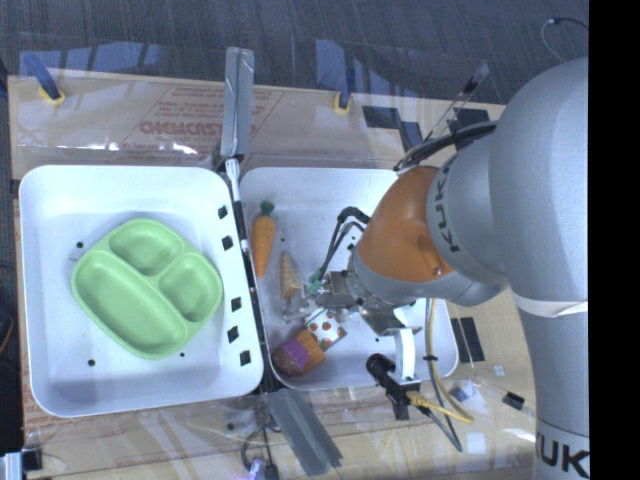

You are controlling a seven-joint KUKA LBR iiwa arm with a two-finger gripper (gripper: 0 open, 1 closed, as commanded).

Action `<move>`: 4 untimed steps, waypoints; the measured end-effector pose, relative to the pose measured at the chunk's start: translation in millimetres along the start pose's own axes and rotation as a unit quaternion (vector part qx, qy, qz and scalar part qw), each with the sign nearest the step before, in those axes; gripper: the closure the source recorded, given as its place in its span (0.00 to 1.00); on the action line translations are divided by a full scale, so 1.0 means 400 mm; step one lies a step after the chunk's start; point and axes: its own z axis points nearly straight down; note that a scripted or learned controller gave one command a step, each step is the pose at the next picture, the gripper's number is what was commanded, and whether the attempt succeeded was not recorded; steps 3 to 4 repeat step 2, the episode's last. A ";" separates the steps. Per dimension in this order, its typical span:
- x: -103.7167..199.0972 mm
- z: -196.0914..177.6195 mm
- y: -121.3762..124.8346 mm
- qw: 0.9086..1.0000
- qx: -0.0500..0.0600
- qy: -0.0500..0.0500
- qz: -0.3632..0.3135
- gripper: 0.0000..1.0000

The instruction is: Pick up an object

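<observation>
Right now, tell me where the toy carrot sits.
The toy carrot lies in the right bin, close to its left wall by the divider between the bins, green top pointing away from the camera, just left of a small tan cone-shaped item.

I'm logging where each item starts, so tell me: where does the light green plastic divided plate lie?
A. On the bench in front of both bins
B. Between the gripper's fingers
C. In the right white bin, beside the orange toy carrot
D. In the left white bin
D: the light green plastic divided plate lies flat in the left white bin, while the orange toy carrot lies in the right white bin.
</observation>
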 end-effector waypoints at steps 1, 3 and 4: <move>-0.001 -0.024 0.001 1.000 0.000 -0.001 -0.002 1.00; 0.034 -0.252 0.111 0.997 -0.001 0.000 0.081 1.00; 0.034 -0.252 0.111 0.997 -0.001 0.000 0.081 1.00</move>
